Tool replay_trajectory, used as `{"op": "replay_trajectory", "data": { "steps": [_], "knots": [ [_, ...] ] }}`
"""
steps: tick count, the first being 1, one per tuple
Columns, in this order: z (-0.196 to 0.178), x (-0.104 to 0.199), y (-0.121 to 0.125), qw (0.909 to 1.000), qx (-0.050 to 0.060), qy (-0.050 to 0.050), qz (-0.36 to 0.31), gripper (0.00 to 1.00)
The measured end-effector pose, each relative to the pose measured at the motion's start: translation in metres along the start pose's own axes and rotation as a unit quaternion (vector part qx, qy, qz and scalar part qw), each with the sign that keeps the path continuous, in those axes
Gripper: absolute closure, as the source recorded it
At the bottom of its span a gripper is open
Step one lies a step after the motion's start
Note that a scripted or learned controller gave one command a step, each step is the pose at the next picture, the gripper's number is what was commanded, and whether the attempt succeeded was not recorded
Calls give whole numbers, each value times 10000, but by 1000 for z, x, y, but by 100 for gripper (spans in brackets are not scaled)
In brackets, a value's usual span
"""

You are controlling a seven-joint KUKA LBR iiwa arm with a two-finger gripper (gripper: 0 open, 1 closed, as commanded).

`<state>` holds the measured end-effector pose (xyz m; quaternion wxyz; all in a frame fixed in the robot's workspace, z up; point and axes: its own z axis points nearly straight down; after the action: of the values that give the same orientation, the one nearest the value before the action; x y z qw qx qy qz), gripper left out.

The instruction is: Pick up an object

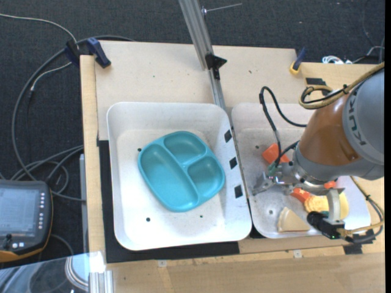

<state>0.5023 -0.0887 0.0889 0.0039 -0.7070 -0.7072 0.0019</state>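
Two bins: the arm (342, 133) hides much of the right bin (259, 215); fingers' (269, 182) spacing unclear.

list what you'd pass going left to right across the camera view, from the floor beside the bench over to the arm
grey handheld screen unit on the floor → blue clamp at the bench's back left corner → teal three-compartment plastic plate in the left white bin → small orange object in the right white bin → grey and orange arm
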Motion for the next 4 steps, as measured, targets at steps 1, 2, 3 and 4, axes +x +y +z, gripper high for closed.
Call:
{"op": "replay_trajectory", "data": {
  "steps": [1,2,3,4],
  "knots": [
    [-11,0,1,10000,-17,-4,-2,100],
    [-65,-8,9,10000,-61,-20,-5,100],
    [-127,-11,10,10000,-71,-22,-9,100],
    [-162,-11,11,10000,-56,-20,-9,100]
  ]
}}
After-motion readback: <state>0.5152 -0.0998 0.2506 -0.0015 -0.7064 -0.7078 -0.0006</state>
